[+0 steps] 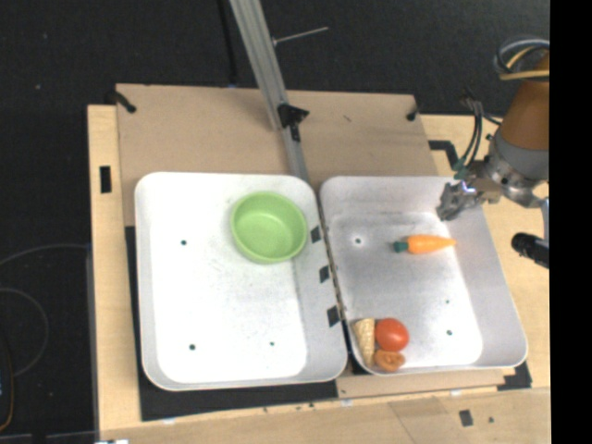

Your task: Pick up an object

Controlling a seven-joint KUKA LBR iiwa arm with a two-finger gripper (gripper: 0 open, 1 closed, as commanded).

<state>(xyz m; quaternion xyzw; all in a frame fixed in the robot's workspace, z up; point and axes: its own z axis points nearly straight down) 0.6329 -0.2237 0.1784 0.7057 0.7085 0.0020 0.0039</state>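
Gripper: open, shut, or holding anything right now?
Gripper: cannot be told. It sits at the right bin's upper right rim, apart from the toy carrot, with nothing seen in its grasp.

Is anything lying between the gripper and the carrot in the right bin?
Nothing visible does. The gripper is at the right bin's upper right, and bare bin floor separates it from the carrot just below-left.

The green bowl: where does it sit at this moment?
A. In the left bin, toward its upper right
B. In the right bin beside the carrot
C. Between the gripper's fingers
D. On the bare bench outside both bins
A. The green bowl rests on the floor of the left bin, near its upper right corner, while the carrot lies in the right bin.
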